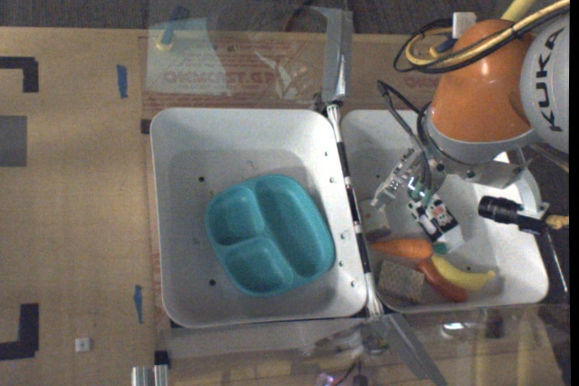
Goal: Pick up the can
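In the right bin (362,136), a small white item with a red and black label (434,214) lies just under the arm's wrist; it looks like the can, though much of it is covered. My gripper (391,194) hangs low over the left half of that bin, just left of this item and above the carrot (403,248). Nothing can be made out inside the gripper. The orange band of the arm (475,86) hides the middle of the bin.
A banana (461,273), a red piece (441,283) and a brownish textured block (401,281) crowd the front of the right bin. The left bin (181,149) holds a teal divided plate (269,234). A metal divider (348,194) runs between the bins.
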